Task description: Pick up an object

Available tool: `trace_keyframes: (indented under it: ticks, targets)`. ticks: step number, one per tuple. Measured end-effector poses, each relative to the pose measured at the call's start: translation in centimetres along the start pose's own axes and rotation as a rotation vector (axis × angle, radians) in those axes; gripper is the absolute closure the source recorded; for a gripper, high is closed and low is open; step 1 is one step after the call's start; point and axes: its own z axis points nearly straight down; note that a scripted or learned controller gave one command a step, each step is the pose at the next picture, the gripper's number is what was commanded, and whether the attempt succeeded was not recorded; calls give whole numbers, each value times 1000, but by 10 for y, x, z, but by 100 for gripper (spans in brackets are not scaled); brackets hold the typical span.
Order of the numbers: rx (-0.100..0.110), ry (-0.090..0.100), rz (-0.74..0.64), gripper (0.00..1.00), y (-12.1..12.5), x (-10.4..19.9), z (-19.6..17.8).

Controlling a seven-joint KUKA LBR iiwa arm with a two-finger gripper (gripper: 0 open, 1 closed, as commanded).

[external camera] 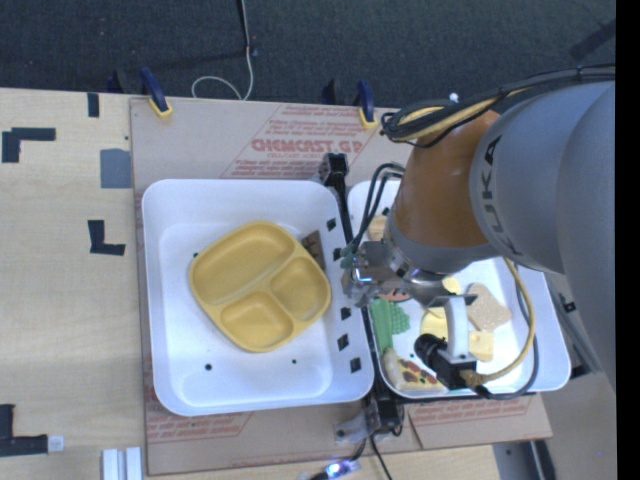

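Grey arm [520, 188] hangs low over right bin [548, 368], prob. reaching for clutter; tool [372, 280] state can't tell.

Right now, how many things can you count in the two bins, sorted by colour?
Yellow: 3, the divided tray in the left bin and two pieces in the right bin
Green: 1
Tan: 1
Total: 5; the arm hides others.
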Motion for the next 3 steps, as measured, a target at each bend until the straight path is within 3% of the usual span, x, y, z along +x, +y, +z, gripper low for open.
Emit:
trace_keyframes:
  ticks: [1, 2, 3]
  targets:
    - [5, -3, 7, 100, -1, 36, 13]
    - [4, -4, 10, 0, 0, 34, 12]
    - [-4, -5, 14, 0, 0, -17, -53]
